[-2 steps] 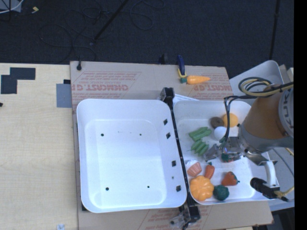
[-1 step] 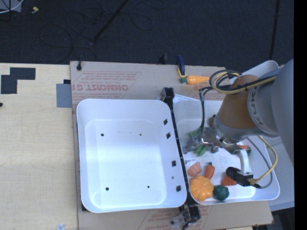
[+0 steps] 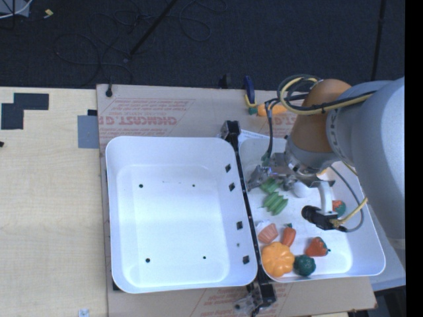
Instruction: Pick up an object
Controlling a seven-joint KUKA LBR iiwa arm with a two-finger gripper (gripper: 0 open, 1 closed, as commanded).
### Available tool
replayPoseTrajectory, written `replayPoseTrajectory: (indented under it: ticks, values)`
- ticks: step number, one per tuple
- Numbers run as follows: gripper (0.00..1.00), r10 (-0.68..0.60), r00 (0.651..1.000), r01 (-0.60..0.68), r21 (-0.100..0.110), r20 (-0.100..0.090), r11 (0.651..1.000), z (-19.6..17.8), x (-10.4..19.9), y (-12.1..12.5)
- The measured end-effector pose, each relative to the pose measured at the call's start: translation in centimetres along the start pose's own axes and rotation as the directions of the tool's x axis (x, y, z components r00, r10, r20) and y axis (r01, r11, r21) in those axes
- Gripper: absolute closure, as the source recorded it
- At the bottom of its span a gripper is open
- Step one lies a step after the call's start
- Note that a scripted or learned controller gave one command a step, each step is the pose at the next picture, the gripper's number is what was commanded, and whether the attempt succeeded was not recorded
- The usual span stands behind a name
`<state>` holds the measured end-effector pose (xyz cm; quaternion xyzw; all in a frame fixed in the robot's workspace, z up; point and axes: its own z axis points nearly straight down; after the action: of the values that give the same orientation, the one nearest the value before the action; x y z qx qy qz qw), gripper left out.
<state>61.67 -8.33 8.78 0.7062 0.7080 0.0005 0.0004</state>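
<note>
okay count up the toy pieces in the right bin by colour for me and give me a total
Green: 3, two ridged green toy pieces and a dark green round toy
Orange: 2, a yellow-orange toy pumpkin and a small orange carrot-like toy
Red: 1, a red strawberry-like toy
Pink: 1, a pink wedge toy
Total: 7 clearly visible; the arm hides others.

Grey arm point(image 3: 377, 144) – orange band, yellow cables

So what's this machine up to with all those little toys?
A grey robot arm reaches into the right bin, where small toy foods lie: green pieces, an orange pumpkin, a carrot. Its gripper is down by the green pieces, trying to pick something up. The left bin sits alongside.
</note>
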Motion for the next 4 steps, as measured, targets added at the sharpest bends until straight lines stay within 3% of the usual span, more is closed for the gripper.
replayPoseTrajectory:
  ticks: [1, 3, 4]
  values:
    - [0.00, 0.003, 1.000, -0.003, 0.008, -0.001, 1.000, 0.06, -0.03, -3.31]
    - [0.00, 0.003, 1.000, -0.003, 0.005, 0.000, 1.000, 0.04, -0.05, -3.17]
    - [1.00, 0.004, 1.000, -0.004, 0.008, -0.002, 1.000, -0.90, -0.10, -3.22]
